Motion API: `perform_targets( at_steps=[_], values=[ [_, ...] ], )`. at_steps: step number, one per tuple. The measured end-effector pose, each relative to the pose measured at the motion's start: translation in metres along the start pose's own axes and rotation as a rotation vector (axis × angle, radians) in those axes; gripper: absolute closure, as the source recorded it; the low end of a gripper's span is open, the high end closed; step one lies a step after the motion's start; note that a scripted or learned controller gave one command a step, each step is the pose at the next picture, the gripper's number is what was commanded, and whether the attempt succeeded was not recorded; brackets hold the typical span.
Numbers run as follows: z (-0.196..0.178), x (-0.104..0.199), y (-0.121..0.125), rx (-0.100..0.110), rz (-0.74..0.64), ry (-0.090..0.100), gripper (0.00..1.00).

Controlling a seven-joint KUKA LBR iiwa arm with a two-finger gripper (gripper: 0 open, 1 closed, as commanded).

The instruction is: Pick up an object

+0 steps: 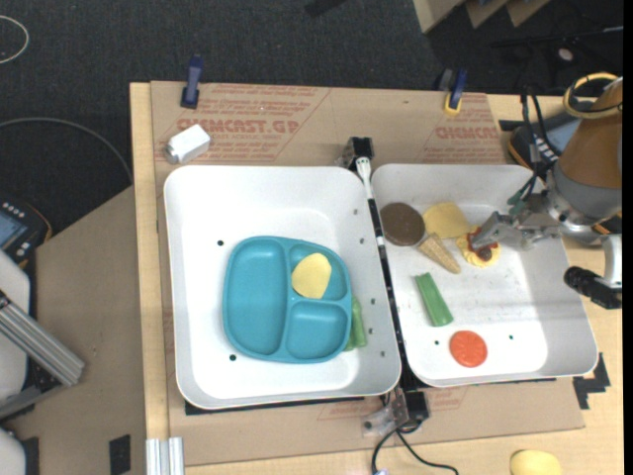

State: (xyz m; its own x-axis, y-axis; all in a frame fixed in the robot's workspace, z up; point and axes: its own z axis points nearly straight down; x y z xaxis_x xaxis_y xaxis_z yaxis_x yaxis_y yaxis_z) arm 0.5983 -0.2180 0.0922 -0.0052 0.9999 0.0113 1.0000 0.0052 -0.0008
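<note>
Gripper (487,237) low in right bin (554,359), over a small red-yellow item (482,256); finger state cannot be told. Possibly touching it.

Two white bins are present: a left bin (188,265) at 9 o'clock and a right bin (554,334) at 3 o'clock. The left bin holds one blue divided plate (259,305), one yellow piece (313,275) on that plate, and one green item (357,327) at the plate's 3 o'clock edge. The right bin holds one brown disc (402,223), one yellow disc (446,219), one tan cone (441,255), one green stick (432,299), one orange-red disc (469,348) and one small red-and-yellow item (482,255).
</note>
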Motion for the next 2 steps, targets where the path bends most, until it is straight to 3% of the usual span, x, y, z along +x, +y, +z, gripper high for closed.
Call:
perform_targets(
  at_steps=[2],
  values=[
    [0.0000, 0.0000, 0.0000, 0.000, 0.000, 0.000, 0.00]
  ],
)
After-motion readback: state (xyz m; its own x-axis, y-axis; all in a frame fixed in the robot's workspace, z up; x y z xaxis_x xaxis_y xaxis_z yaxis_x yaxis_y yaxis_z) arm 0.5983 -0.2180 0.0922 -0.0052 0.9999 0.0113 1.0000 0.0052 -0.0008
